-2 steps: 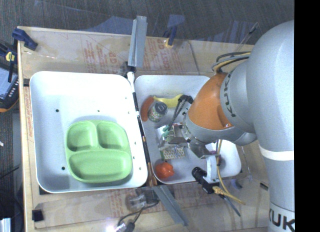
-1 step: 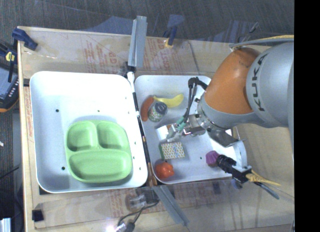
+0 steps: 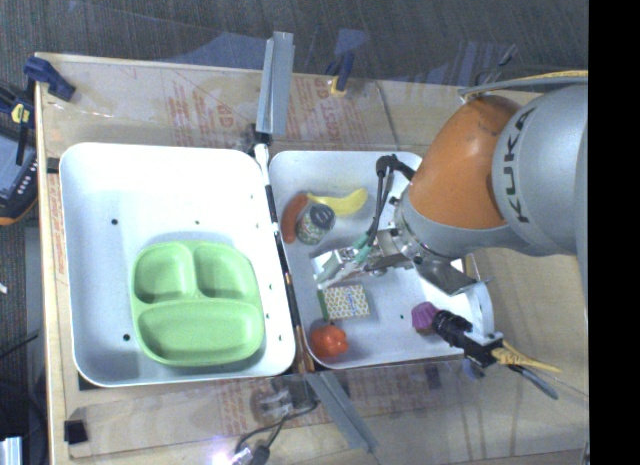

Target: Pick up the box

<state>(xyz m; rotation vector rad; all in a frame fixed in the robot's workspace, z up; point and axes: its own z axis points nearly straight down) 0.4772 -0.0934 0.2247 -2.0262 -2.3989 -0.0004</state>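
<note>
Over the middle of the right bin [image 3: 385, 348], I am seeing the pincer [image 3: 340, 265] hanging low, with its metal tip pointing toward 8 o'clock. I am not able to tell whether it is open or closed, as the glare on the metal is blurring its outline, and I am not seeing anything held in it.

The box [image 3: 345, 301], small with a speckled green and pale pattern, is lying flat on the bin floor just beside the pincer at 6 o'clock, apart from the tip as far as I am making out. Further along at 6 o'clock, a red tomato [image 3: 328, 340] is sitting near the bin's front wall.

At 11 o'clock from the pincer, a small round can [image 3: 318, 221] is resting against a reddish-brown object [image 3: 293, 218]. At 12 o'clock, a yellow banana [image 3: 340, 201] is lying just beside the can. At 4 o'clock, a purple object [image 3: 425, 315] is sitting near the bin's right side.

The grey arm [image 3: 535, 188] with its orange band [image 3: 455, 178] is reaching in from 3 o'clock and covering the bin's far right corner.

Out at 9 o'clock, the left bin [image 3: 150, 193] is holding a green divided tray [image 3: 197, 303] in its near half.
</note>
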